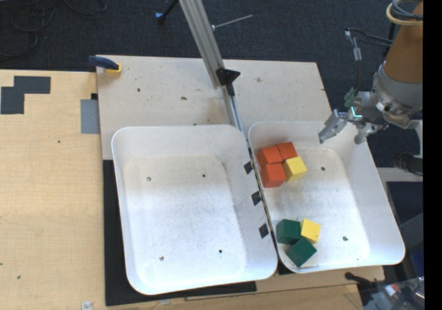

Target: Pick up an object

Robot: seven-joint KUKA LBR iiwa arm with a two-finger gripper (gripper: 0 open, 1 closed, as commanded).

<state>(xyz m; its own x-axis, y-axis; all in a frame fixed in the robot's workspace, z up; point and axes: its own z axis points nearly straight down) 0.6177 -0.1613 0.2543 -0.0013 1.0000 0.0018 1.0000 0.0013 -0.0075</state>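
Observation:
In the right bin (366,184), an orange-red block (274,163) lies against the left wall with a small yellow cube (295,167) touching its right side. Near the front sit two dark green blocks (295,241) and another yellow cube (311,230) bunched together. My gripper (347,130) hangs above the bin's back right edge, well to the right of the orange-red block. Its two fingers are spread apart with nothing between them.
The left bin (138,163) stands beside the right one, sharing a divider with black clips (254,197). A slanted aluminium rail (204,32) rises behind the bins. A blue and yellow clamp (105,64) sits at the bench's back left corner.

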